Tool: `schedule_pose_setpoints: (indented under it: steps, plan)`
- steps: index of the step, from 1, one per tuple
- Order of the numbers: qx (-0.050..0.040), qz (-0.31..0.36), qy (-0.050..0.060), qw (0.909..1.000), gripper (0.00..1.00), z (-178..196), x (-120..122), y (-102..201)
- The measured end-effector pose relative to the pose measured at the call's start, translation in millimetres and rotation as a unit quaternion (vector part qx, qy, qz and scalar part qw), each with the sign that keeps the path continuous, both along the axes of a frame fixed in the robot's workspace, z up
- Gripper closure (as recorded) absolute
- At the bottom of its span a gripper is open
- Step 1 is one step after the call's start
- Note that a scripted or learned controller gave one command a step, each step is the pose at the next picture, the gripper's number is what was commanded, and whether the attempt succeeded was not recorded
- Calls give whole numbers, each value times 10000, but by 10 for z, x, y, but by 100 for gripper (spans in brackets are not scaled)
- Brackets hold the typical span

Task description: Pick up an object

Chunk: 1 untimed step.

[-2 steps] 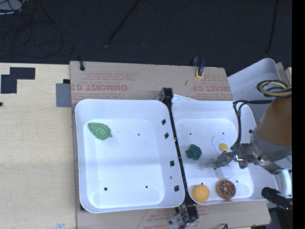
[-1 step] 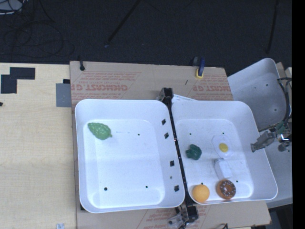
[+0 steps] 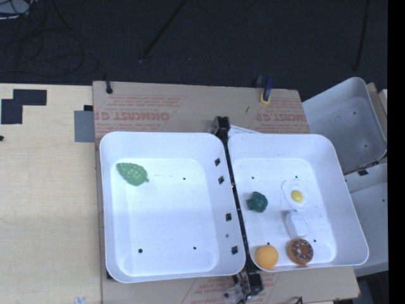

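Camera view, from above the bench: two shallow white bins sit side by side on a sheet of printed cardboard (image 3: 190,109), and you have six candidates for the pick. The left bin (image 3: 104,170) holds one, a pale green leafy piece (image 3: 133,173) near its upper left corner, its long axis running from upper left to lower right, well apart from every wall but the left one. The right bin (image 3: 345,189) holds five: a dark green broccoli-like piece (image 3: 257,201) near the divider, a fried-egg toy (image 3: 295,196) to its right, a small white object (image 3: 295,222) just below the egg with its long axis up and down the picture, and an orange ball (image 3: 267,256) and a chocolate doughnut (image 3: 300,251) close together along the near wall.

Of the pincer, you cannot tell whether it is spread or pressed together, and nothing lies between fingers, so judge the pick as not yet begun. Since your arm reaches in from the right, the right bin's cluster probably lies nearer its way in. The broccoli piece stands clearest there. The ball and doughnut crowd the wall, which could foul a descent.

The bin floors are smooth white with small dark holes. Around them lie a light wooden bench top (image 3: 44,195), a yellow-and-blue clamp (image 3: 266,91) at the cardboard's far edge, a tilted grey panel (image 3: 345,116) on the right, and dark floor with cables behind.
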<state>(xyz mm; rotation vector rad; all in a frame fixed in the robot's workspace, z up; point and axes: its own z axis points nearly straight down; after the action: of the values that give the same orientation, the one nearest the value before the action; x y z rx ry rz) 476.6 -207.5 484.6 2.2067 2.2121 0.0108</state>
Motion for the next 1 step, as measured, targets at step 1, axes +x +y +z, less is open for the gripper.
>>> schedule_pose_setpoints:
  steps: [1]
  plan:
    - [32, 29, 57, 10000, 0, 570, 172, 707]
